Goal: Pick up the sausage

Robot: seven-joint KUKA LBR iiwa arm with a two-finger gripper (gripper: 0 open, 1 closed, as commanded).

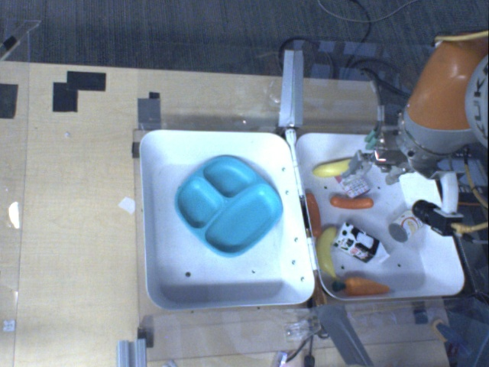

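**Mia:** Where is the sausage [352, 202]?

**Ben:** It is in the right bin [428, 281], near the middle, a bit toward the far side. It is reddish and lies flat on the white floor, pointing left and right.

**Mia:** Is the gripper [357, 176] on it?

**Ben:** The gripper is just beside the sausage, on its far side. It looks very close, but I can't say if it touches. I can't tell how wide it is open, and I see nothing held in it.

**Mia:** What else is in that bin?

**Ben:** A yellow banana [331, 168] sits left of the gripper. Another yellow banana [326, 251] lies at the left wall, nearer to us. A long reddish thing [312, 212] lies along that left wall too. A black and white toy [357, 242] is in the middle. A carrot [365, 286] is at the near edge. A small grey cup [403, 228] lies to the right.

**Mia:** And the left bin [164, 281]?

**Ben:** It has a blue plate [229, 204] with three parts in it.

**Mia:** Where is the arm [452, 90]?

**Ben:** It comes in from the right, grey with an orange part.
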